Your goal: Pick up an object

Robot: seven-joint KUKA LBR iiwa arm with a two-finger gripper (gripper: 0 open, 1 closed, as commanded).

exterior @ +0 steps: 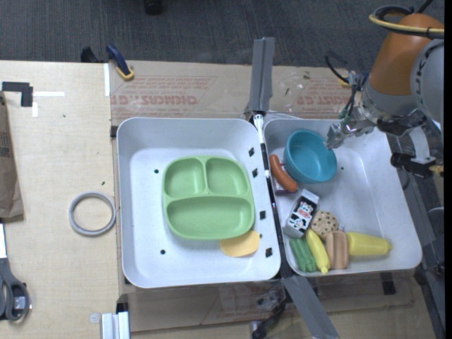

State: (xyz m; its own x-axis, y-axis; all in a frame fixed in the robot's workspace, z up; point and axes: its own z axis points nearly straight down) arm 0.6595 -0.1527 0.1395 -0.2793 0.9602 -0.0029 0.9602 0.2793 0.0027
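Claw: at the far right of the right bin, low over its back wall; whether the fingers are spread or pressed together cannot be told from here, and nothing shows between them.
Arm: grey with orange band, up and to the right of the claw.
Blue bowl: just left of and below the claw, its rim right beside the fingertips; contact cannot be confirmed.
Orange sausage: left of the bowl, against the bin's left wall.
Milk carton: well below the claw, lying tilted.
Cookie: just right of the carton.
Food cluster: green vegetable, corn, hot dog, yellow banana-like piece, side by side along the near wall.
Left bin: far left of the claw; holds a green divided plate with a yellow chip at its near edge.
Bench: grey tape ring lies beyond the left bin.
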